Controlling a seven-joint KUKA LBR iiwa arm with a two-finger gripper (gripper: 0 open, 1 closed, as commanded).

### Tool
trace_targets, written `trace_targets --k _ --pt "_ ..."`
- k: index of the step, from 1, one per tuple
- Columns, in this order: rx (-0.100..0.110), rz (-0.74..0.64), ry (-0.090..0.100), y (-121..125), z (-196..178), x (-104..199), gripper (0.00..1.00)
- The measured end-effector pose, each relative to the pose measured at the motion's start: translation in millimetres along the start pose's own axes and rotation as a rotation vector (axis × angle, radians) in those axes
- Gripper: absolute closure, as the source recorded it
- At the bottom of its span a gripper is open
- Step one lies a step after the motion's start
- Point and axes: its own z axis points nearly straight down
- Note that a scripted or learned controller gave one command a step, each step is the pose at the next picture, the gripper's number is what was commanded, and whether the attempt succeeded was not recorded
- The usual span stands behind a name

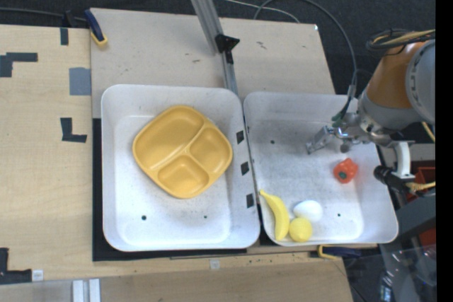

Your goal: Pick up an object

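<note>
Distance between pincer (pixel 316 143) and fruit is what the coming move turns on. The grey two-finger pincer hangs over the bare floor of the right-hand shallow white bin (pixel 283 109), its fingers pointing toward nine o'clock, and nothing lies between them; how wide they stand I cannot tell from this slant. The nearest candidate, a small round red-orange toy fruit with a green top (pixel 345 171), sits just beside the wrist, toward four o'clock from the fingertips. A curved yellow plastic banana (pixel 276 214), a white egg-shaped piece (pixel 308 208) and a yellow lemon-like ball (pixel 301 229) cluster at six o'clock, near the bin's front wall. The yellow three-compartment plastic tray (pixel 182 151) lies in the left-hand white bin (pixel 120 223).
</note>
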Motion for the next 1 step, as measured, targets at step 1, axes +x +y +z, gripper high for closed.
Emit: trace_targets --k 1 --pt "-0.004 -0.002 0.000 1.2 -12.8 0.6 1.00"
